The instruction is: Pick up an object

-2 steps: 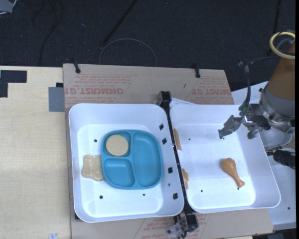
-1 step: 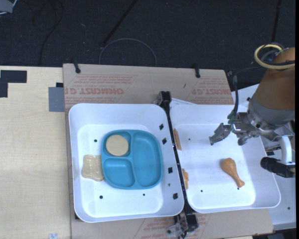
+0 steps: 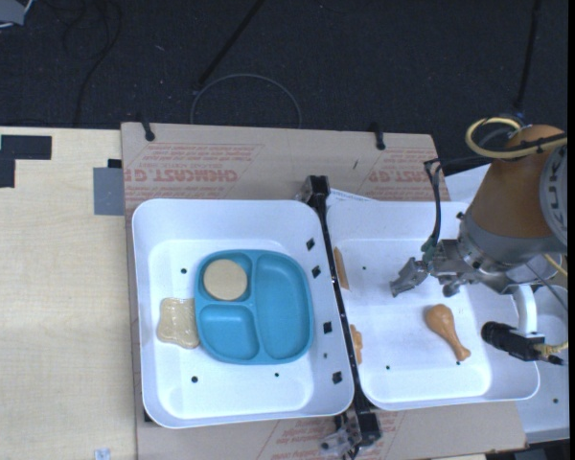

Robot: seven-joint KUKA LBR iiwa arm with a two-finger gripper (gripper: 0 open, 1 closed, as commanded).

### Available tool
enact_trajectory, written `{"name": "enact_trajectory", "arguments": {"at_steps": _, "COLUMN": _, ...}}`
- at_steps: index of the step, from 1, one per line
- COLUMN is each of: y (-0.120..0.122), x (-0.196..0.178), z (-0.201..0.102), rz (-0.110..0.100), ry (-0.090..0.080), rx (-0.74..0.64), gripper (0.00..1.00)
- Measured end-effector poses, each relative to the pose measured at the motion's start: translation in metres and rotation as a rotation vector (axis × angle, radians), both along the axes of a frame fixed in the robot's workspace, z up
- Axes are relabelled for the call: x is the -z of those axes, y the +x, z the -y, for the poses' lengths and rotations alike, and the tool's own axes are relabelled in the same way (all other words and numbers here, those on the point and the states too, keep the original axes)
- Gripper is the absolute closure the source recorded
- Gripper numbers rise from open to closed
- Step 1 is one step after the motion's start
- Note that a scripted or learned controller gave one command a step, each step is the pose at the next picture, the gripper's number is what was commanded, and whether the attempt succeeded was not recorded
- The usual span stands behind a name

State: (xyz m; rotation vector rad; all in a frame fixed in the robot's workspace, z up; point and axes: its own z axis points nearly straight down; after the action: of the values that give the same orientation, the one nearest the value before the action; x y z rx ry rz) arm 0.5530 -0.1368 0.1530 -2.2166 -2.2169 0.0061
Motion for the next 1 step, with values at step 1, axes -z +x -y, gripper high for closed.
{"name": "enact_trajectory", "arguments": {"at_steps": 1, "y": 0.0087, "x": 0.0531, "z": 0.0013, "rz": 0.0, "ry": 0.0, "rx": 0.001, "gripper": 0.0}}
